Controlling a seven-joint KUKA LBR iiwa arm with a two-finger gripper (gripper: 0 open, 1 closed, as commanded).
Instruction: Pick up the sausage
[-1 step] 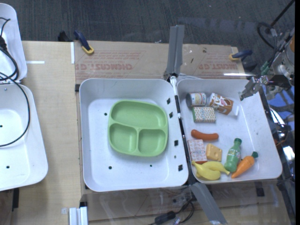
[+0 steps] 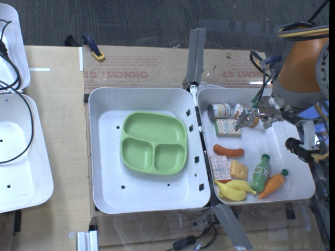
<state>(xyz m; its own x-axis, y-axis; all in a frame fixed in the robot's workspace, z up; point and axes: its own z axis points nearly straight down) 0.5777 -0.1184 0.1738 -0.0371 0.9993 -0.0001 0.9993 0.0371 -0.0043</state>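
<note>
The sausage (image 2: 229, 151) is a short orange-red link lying flat near the middle of the right bin (image 2: 293, 192). It rests free on the bin floor. My gripper (image 2: 248, 119) hangs over the back part of that bin, up and to the right of the sausage and apart from it. It sits close to a small patterned box (image 2: 228, 127) and a tin can (image 2: 221, 110). The arm's orange band (image 2: 303, 67) rises behind it at the right.
In the right bin's front lie a banana (image 2: 233, 190), a green bottle (image 2: 260, 172), a carrot (image 2: 272, 184), a yellow wedge (image 2: 239, 170) and a red-white packet (image 2: 219, 167). The left bin (image 2: 104, 192) holds a green divided plate (image 2: 154, 143).
</note>
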